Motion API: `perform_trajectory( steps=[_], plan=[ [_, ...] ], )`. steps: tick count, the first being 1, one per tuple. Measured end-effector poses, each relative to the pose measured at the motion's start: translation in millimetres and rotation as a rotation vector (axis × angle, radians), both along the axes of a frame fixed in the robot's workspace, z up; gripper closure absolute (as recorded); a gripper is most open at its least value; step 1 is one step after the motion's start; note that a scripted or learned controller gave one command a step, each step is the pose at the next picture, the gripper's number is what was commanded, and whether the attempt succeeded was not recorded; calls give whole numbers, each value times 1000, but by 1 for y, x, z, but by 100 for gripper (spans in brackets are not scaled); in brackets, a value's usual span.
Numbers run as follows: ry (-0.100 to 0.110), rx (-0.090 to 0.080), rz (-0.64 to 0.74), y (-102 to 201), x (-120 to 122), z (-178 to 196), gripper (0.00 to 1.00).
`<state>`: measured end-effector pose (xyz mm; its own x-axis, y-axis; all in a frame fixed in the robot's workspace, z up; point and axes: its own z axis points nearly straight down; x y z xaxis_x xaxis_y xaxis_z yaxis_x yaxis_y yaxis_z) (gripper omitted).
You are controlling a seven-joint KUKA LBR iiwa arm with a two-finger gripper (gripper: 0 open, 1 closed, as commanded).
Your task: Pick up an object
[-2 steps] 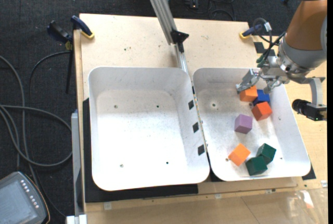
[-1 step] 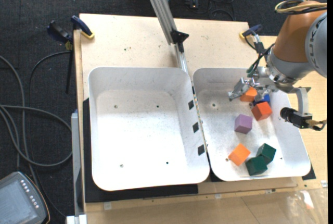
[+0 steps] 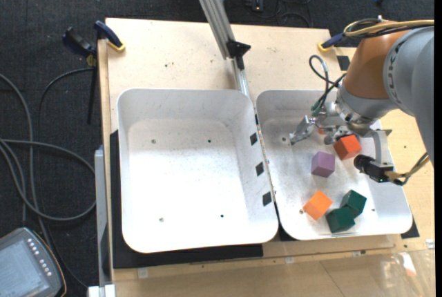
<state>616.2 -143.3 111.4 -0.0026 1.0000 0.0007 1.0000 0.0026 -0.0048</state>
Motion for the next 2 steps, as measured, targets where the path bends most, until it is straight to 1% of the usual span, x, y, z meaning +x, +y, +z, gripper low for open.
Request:
perform_trajectory(
  steps=[1, 2],
  plan=[
    [-7, -2, -3, -1, 2, 14, 100],
    [-12, -3, 0, -1, 3, 79, 100]
  ],
)
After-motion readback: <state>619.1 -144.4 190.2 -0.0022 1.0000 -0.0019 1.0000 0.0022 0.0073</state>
